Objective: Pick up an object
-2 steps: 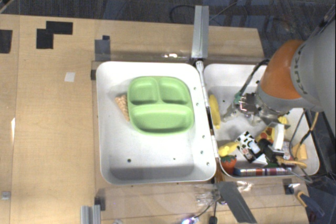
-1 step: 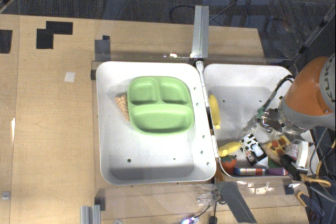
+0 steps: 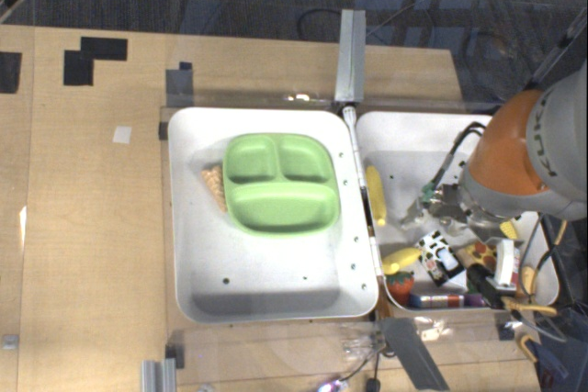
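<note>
Your likeliest pick, the black-and-white toy (image 3: pixel 435 254), lies in the right bin (image 3: pixel 404 147) amid clutter, just beside the gripper (image 3: pixel 439 202). Your arm (image 3: pixel 542 151) reaches in from the right, wrist bent low; whether the claw is clenched, you cannot tell

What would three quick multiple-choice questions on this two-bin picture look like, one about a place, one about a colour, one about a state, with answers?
1. Where does the divided plate lie?
A. In the left bin
B. In the right bin
C. On the bare bench

2. What colour is that plate?
A. Red
B. Green
C. Blue

3. How does the arm stand?
A. Over the left bin
B. Drawn back off the bench
C. Reaching down over the right bin

Answers: 1 A, it sits inside the left bin. 2 B, it is light green all over. 3 C, its wrist hangs above the small objects in the right bin.
</note>
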Controlling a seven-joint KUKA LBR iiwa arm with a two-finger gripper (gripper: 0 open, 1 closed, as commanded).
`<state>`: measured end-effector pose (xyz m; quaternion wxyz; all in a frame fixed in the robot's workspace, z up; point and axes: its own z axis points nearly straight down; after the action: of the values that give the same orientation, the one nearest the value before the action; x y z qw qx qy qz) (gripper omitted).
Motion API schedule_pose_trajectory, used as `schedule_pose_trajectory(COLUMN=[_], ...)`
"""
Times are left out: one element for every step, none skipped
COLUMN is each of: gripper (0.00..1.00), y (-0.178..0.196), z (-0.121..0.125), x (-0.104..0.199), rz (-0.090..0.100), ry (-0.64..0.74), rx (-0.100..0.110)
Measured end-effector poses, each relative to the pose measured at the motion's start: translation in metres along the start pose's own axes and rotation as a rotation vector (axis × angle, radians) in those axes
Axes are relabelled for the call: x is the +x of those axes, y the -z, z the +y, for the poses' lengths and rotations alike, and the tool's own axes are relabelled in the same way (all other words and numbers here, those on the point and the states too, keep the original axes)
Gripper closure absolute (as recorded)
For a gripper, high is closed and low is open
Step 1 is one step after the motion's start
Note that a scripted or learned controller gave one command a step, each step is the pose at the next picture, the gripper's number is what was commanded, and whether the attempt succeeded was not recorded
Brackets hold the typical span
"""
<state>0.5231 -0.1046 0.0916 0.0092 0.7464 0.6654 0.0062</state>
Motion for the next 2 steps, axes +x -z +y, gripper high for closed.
schedule_pose_trajectory(gripper=[0.0,1.0], y=[0.0009,0.0109], z=[-0.0268,-0.0239], x=[-0.0072,-0.0038], rz=[0.003,0.008], ry=[0.049,0.053], rx=[-0.005,-0.008])
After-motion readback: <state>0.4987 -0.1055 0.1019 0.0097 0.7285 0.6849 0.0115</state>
